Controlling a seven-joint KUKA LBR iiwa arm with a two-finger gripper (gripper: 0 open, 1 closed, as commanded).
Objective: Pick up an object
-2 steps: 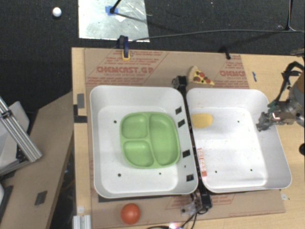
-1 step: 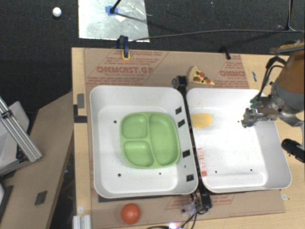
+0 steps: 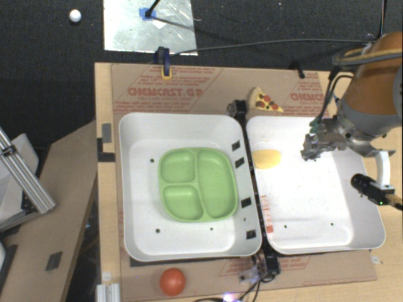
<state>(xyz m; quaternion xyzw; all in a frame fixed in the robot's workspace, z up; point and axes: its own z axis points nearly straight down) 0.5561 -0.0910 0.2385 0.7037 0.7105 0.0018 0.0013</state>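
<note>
- Gripper hangs over the right bin, near its upper middle; whether the fingers are open or shut, I cannot tell from this angle.
- Yellow object lies on the right bin's floor by its left wall, just beside the gripper and to its left, apart from it.
- Green divided plate sits in the middle of the left bin.
- Pizza-slice toy rests on the cardboard just beyond the bins' far rims.
- Red ball sits on the bench, in front of the left bin.
- Arm reaches in from the right, orange band showing.
</note>
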